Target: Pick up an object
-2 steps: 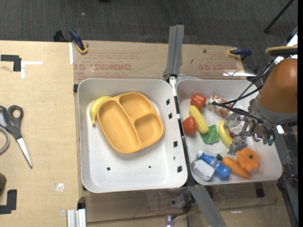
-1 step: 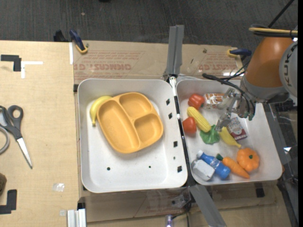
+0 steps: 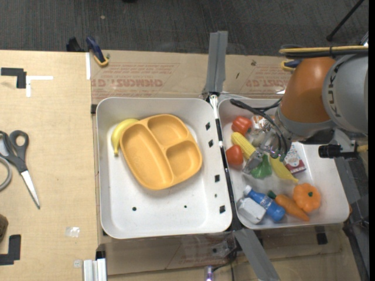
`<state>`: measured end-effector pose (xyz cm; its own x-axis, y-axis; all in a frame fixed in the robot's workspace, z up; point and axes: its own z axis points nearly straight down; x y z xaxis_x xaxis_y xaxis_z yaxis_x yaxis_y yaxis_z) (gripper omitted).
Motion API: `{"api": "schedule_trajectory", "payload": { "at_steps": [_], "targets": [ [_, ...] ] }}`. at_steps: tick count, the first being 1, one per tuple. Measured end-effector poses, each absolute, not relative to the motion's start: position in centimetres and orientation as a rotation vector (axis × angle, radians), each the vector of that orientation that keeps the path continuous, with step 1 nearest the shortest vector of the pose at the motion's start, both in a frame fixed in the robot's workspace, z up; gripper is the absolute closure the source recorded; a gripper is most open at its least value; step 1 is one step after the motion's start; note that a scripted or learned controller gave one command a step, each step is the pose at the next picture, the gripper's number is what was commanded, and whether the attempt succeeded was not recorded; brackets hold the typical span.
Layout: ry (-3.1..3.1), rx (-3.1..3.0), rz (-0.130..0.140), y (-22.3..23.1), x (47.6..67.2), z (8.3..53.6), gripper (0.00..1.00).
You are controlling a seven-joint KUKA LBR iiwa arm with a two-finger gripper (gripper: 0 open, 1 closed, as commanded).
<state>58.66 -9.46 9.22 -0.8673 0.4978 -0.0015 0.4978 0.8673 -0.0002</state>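
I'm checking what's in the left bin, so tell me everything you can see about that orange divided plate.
The orange divided plate looks like moulded plastic, rounded in outline, with raised ribs splitting it into three compartments: one long section on its left and two smaller ones on its right. It lies flat, open side up, turned at a slant in the upper part of the left bin. A yellow banana curves along its upper-left rim, touching or partly tucked under it; I can't tell which. Nothing sits in its compartments.

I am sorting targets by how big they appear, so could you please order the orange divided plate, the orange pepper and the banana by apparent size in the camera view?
1. Orange divided plate, clearly the largest.
2. Banana, though the plate hides part of it.
3. Orange pepper, close to the banana's visible part, so this order is unsure.
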Motion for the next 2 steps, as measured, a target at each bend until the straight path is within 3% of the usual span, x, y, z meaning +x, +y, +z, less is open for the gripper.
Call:
{"api": "schedule_trajectory", "payload": {
  "at_steps": [1,2],
  "targets": [
    [3.054,0.73,-0.001,-9.9,55.0,9.2,0.0],
    [3.026,0.826,0.0,-10.0,60.0,9.3,0.0]
  ]
}}
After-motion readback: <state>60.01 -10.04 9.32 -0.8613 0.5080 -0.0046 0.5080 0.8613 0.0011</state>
